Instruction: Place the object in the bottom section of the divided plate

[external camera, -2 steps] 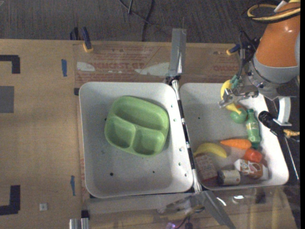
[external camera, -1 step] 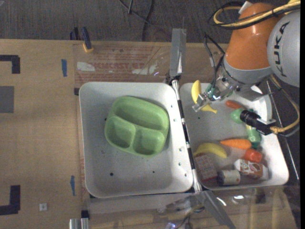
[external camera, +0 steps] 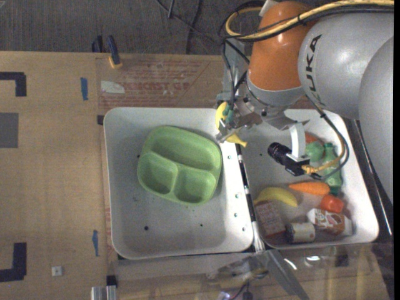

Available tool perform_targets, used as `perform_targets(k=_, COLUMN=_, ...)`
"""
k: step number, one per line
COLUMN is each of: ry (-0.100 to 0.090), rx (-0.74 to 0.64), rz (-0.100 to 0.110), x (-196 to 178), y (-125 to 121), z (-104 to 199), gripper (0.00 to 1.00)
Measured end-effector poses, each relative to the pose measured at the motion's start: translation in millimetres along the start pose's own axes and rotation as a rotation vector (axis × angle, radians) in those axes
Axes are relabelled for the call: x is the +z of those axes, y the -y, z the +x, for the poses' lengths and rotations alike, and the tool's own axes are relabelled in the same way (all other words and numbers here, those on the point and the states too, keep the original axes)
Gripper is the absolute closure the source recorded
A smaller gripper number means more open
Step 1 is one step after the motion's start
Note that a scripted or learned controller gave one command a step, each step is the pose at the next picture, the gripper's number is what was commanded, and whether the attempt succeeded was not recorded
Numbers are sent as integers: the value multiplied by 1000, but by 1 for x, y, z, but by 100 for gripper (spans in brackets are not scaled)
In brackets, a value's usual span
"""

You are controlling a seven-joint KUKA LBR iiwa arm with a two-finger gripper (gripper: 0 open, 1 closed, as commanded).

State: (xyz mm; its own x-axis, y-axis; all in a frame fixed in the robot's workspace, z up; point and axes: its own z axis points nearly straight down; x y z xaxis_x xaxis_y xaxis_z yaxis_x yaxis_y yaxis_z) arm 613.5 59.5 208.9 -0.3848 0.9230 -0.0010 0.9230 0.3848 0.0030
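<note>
The green divided plate [external camera: 180,164] lies in the left white bin [external camera: 119,186], with one large section toward the back and two smaller sections toward the front. My gripper [external camera: 229,129] hangs over the ridge between the two bins, just off the plate's back right corner. It is shut on a small yellow banana-shaped object [external camera: 237,140], whose ends stick out above and below the fingers. The object is off the bin floor and to the right of the plate.
The right bin [external camera: 365,211] holds a yellow fruit [external camera: 278,196], a carrot [external camera: 309,187], green items [external camera: 325,152], a brown box [external camera: 269,218], a can [external camera: 301,232] and a small bottle [external camera: 329,221]. The arm's bulk covers the right bin's back.
</note>
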Motion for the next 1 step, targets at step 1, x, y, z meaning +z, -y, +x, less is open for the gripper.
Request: perform_targets(k=1, ry=0, rx=1, rz=0, x=0, y=0, z=0, gripper=0)
